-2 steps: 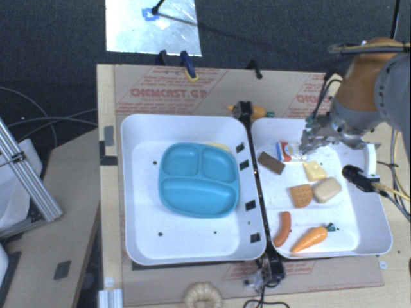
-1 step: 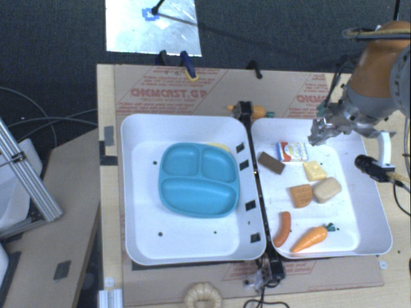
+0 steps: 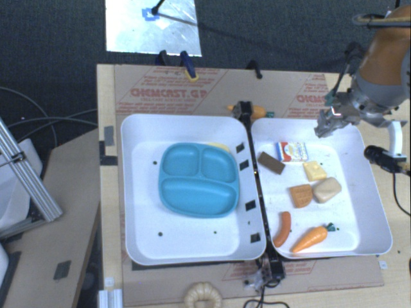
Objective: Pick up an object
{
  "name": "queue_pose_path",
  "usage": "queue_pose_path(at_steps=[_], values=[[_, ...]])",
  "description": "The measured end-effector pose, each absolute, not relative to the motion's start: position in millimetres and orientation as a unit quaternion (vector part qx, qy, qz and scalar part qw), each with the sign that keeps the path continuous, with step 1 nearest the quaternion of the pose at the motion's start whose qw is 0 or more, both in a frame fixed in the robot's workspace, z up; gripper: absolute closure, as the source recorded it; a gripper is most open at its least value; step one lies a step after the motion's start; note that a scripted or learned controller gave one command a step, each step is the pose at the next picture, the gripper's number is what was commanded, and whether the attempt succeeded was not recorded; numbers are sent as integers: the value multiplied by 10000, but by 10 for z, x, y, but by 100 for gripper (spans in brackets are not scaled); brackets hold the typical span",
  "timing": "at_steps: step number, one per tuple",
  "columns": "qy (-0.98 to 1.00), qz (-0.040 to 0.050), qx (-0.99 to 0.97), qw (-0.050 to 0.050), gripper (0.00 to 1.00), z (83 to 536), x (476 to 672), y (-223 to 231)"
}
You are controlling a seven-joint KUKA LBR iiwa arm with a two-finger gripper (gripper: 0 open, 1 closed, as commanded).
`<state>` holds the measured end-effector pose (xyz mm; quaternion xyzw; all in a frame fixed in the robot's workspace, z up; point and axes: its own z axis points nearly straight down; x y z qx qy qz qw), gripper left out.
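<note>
1. While I watched, the gripper (image 3: 326, 126) hung at the upper right of the frame, over the right bin (image 3: 372, 204); I could not tell if it was open.
2. Toy food, like the carrot (image 3: 310, 237), lay low in that bin.

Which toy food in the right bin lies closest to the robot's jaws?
The red-and-white packet, at the bin's top edge; the other foods sit lower, farther from the gripper.

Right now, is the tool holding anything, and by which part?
Nothing is held. The tool hangs above the right bin's far edge, apart from the toy food.
</note>
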<state>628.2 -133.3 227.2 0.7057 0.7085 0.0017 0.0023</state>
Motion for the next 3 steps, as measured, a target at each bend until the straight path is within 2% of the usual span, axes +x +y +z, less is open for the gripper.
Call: queue_pose_path(at_steps=[1,3], values=[[7105,13,7037,4,100,2258,6350,-808],[7106,10,7036,-3,100,2325,6241,273]])
